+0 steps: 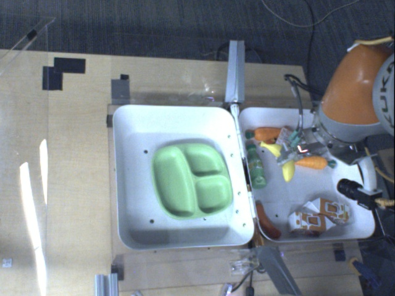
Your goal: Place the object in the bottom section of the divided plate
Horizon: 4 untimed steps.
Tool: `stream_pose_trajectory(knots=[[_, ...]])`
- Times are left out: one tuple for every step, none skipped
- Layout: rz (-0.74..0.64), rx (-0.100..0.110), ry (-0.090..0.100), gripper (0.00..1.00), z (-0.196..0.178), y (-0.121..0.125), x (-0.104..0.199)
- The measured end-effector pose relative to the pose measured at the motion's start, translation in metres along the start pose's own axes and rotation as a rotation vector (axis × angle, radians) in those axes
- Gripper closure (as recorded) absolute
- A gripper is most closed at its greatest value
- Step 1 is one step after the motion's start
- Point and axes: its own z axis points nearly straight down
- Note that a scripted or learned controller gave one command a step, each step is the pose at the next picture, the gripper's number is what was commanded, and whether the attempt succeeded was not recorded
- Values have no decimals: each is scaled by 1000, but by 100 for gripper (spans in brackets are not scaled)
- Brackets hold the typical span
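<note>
Gripper (295, 145) low over yellow banana (282, 160) near right bin (364, 227) far edge; grip state impossible to tell. Green divided plate (191, 179) centred in left bin (129, 184), margins free.

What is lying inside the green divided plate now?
Nothing visible lies in the green divided plate; all its sections show bare green. The bin floor beneath it is covered, so that part cannot be seen.

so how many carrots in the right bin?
2. One carrot lies near the bin's top left by the divider; the other carrot lies mid-bin, just right of the end effector. The arm may hide more.
</note>
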Motion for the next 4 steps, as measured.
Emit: stream_pose_trajectory(knots=[[20, -1, 0, 100, -27, 11, 47], [95, 6, 2, 100, 24, 55, 134], [279, 3, 1, 100, 2, 55, 183], [359, 6, 1, 100, 2, 29, 197]])
